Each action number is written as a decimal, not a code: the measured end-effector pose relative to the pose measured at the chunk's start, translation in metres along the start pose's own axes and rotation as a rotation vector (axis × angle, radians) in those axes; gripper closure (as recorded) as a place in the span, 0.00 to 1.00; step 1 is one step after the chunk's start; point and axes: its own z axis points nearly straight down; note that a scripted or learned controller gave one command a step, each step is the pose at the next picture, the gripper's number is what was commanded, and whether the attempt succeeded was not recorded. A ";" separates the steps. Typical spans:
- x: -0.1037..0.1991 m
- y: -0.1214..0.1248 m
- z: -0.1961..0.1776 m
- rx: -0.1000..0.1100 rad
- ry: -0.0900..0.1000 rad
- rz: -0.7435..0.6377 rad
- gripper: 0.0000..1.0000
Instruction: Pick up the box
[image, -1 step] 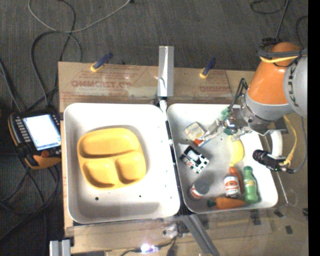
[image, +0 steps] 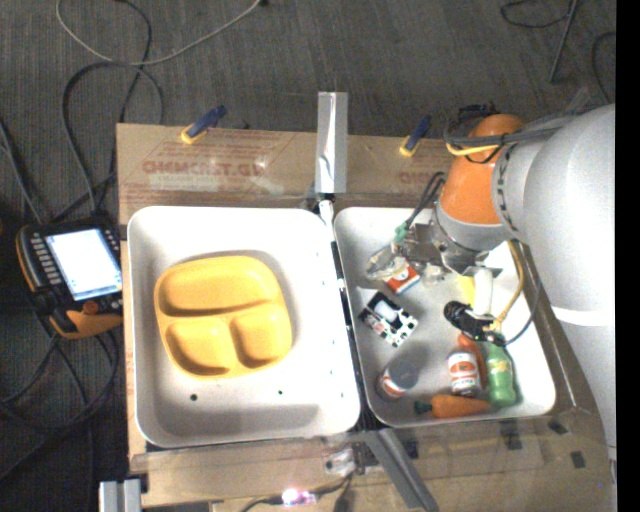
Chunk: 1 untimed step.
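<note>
A small black and white box lies in the middle of the right bin. A smaller orange and white box lies just above it, partly under the gripper. My gripper hangs over the upper part of the right bin, right at the orange and white box, and I cannot tell whether it touches it. The grey wrist with its orange band covers the bin's top right corner.
The left bin holds a yellow divided tray. Along the right bin's front lie a grey can, a carrot, a small red and white bottle and a green bottle. A tablet sits left of the bench.
</note>
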 end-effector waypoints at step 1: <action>0.000 -0.001 -0.008 0.003 0.001 0.001 1.00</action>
